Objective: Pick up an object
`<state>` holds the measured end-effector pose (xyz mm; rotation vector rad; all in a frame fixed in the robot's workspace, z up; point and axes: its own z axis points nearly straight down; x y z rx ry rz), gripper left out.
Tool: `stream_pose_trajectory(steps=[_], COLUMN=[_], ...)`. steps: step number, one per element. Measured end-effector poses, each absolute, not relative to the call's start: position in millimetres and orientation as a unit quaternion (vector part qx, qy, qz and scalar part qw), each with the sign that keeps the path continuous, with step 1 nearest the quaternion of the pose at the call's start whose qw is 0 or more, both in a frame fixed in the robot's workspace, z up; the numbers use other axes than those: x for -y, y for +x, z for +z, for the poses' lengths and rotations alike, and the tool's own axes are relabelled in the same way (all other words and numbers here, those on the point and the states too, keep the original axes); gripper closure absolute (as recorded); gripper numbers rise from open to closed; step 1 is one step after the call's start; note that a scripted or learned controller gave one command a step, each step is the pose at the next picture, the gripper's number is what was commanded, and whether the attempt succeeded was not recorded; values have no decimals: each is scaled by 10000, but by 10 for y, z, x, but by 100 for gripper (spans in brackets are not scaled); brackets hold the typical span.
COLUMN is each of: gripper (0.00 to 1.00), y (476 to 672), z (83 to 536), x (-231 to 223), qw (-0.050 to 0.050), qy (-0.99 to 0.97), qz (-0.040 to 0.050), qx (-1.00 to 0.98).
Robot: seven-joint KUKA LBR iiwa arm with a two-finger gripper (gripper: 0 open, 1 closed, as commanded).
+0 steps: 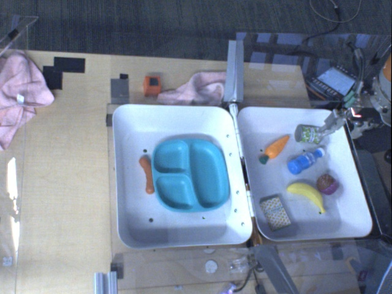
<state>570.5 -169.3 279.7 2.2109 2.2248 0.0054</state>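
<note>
My claw (334,122) hangs at the right bin's (361,222) two o'clock corner; I cannot tell its state. A pale green-patterned packet (308,133) lies just beside it at nine o'clock, long axis running nine to three. The blue bottle (305,161) sits near at seven o'clock. No writing is readable from here

Even, fairly bright light falls from above. The white bins (245,182) look slightly washed out, with soft shadows along their inner walls. A pale glare streak lies on the desk (67,182) left of them. Detail is coarse and soft.
</note>
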Motion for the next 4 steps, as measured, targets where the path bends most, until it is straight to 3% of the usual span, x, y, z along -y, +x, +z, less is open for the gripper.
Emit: stream_pose_trajectory(steps=[1,2,4], gripper=[100,100,100], y=[5728,5859,5905], z=[2925,4047,4329], x=[1679,1565,1547], qw=[56,82,234], qy=[7026,3924,3895], qz=[42,15,44], qx=[-7116,-9198,-9207])
